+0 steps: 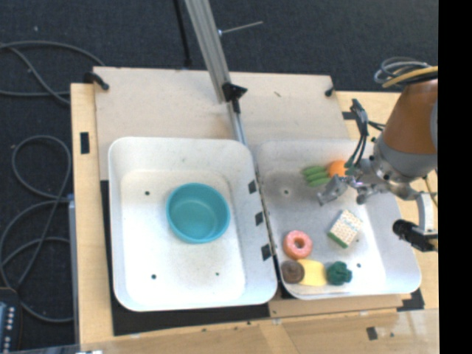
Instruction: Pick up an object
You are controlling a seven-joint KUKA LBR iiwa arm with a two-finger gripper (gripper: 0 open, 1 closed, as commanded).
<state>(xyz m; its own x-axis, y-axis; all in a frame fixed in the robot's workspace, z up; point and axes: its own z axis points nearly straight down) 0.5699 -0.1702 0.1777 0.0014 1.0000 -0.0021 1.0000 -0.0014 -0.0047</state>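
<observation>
My gripper (346, 192) hangs over the right bin (391, 271), just below and right of a toy carrot (324, 172) with an orange root and green top. Its two grey fingers (331, 190) stand apart, so it is open, with nothing between them. A white-and-green checkered block (344, 228) lies just below the gripper. Nearer the front of the bin sit a pink donut (298, 243), a brown round piece (293, 271), a yellow piece (314, 273) and a dark green broccoli-like toy (338, 272).
A teal bowl (198, 212) sits in the middle of the left bin (133, 271). A slanted metal post (210, 39) rises from behind the bins. The arm's orange band (413, 120) is at the right edge, above cables.
</observation>
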